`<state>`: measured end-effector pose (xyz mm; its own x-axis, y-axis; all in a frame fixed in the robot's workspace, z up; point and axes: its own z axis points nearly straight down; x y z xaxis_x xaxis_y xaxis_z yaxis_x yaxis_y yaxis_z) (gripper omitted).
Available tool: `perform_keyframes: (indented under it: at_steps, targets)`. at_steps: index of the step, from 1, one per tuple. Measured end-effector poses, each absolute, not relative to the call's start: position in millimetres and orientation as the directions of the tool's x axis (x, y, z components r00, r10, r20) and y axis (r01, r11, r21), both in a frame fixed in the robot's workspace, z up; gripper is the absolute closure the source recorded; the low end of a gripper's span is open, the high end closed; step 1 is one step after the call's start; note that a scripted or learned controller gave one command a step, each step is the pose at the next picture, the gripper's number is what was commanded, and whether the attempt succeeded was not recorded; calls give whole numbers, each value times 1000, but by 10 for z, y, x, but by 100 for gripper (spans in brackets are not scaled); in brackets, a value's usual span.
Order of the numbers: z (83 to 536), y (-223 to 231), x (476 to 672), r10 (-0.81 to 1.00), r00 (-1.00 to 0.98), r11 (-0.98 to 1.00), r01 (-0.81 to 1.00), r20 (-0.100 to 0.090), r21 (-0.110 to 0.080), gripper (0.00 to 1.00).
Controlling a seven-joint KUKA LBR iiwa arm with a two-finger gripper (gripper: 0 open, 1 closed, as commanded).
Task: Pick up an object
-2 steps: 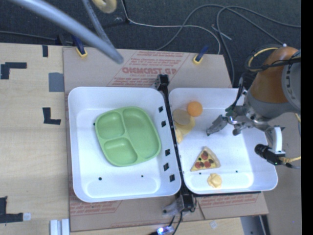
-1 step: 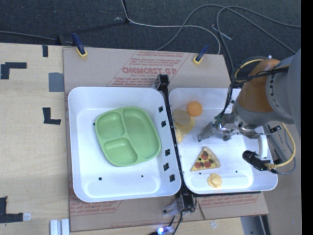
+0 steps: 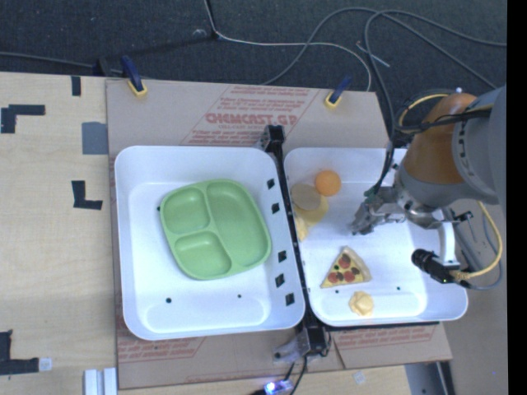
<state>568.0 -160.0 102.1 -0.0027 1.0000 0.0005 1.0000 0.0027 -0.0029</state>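
Gripper (image 3: 363, 223) low over the right bin (image 3: 412, 303), finger state not discernible, nothing seen held; pizza-slice toy (image 3: 346, 270) lies just below it, likely target; orange ball (image 3: 328, 182) and yellow piece (image 3: 361, 304) nearby; green divided plate (image 3: 216, 229) occupies the left bin (image 3: 132, 220)

Two white bins (image 3: 132, 245) sat on cardboard (image 3: 239, 113) held by blue-and-yellow clamps (image 3: 132, 79), with cables (image 3: 272, 44) trailing over what looked like dark carpet.

One fixed camera looks down at a slant on the tabletop (image 3: 49, 220) from moderate height, taking in both white bins (image 3: 132, 245); the arm (image 3: 461, 151) enters from its right.
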Motion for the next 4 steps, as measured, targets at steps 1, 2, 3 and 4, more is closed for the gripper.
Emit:
perform_keyframes:
  at_steps: [1, 2, 3, 4]
  targets:
    - [1635, -1534, 5687, 1000, -2, 2, 1000, -1, 4, 100]
    - [2089, -1590, 5645, 1000, -1, 1, 1000, -1, 3, 100]
    - [2616, -1587, 5655, 1000, -2, 2, 1000, -1, 4, 100]
    - [2473, -1118, 5643, 1000, -4, 4, 1000, 0, -1, 100]
